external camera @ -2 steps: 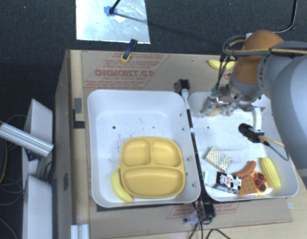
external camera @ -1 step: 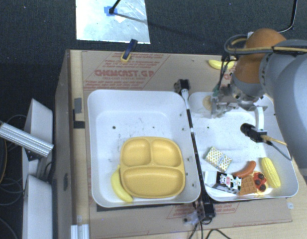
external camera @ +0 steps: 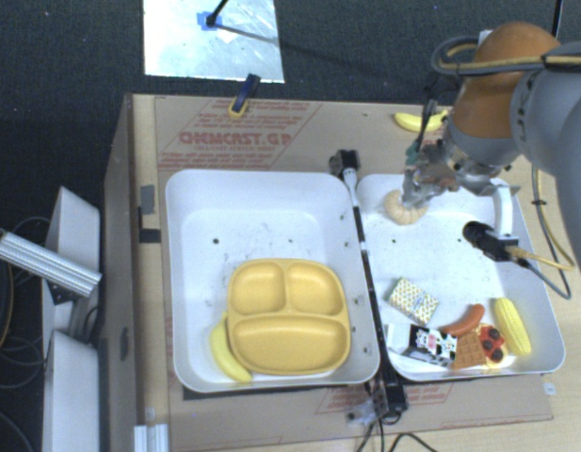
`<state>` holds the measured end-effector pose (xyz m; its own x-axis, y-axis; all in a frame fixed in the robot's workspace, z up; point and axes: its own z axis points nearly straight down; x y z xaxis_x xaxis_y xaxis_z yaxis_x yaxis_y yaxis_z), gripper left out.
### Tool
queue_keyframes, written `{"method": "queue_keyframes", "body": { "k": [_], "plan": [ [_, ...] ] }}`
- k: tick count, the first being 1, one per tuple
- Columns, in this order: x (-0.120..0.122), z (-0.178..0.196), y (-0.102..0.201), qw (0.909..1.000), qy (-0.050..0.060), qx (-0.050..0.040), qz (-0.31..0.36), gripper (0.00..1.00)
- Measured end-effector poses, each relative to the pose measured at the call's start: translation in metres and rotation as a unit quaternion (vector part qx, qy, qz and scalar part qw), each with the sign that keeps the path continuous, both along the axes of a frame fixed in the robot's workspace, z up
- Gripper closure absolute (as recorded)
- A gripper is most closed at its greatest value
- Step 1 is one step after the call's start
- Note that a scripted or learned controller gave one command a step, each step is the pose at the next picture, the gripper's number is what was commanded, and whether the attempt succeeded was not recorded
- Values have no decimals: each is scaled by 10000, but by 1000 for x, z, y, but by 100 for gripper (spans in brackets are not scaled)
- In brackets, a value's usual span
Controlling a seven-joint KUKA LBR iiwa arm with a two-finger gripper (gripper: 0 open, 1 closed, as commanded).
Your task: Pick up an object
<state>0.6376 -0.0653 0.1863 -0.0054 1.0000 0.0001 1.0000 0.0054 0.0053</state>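
– Looking down into the right bin (external camera: pixel 431 252), where do we find the gripper (external camera: pixel 418 192)?
– We find it low in the far corner on the side next to the left bin (external camera: pixel 243 224), right over the beige bread roll (external camera: pixel 404 213), its tip at the roll's top. We cannot tell whether the two touch.
– And the jaws?
– We cannot tell how far open they are, nor whether they have hold of anything. The roll sits on the bin floor, near the far wall and close to the wall between the two bins.
– What else do we count in that bin?
– Along the near side we count a patterned packet (external camera: pixel 412 299), a red sausage (external camera: pixel 462 319), a corn cob (external camera: pixel 512 326), a black-and-white carton (external camera: pixel 431 345) and a waffle piece (external camera: pixel 469 349), all clustered together and well apart from the roll.
– And in the left bin?
– We see a yellow divided plate (external camera: pixel 288 316) with a banana (external camera: pixel 229 351) tucked against its near edge. A second banana (external camera: pixel 412 121) lies outside the bins, on the printed board (external camera: pixel 243 139) beyond the right bin
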Motion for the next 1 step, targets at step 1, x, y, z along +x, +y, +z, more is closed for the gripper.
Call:
{"method": "queue_keyframes", "body": {
  "k": [1],
  "plan": [
    [-55,55,-49,10000,8,-10,-23,100]
  ]
}}
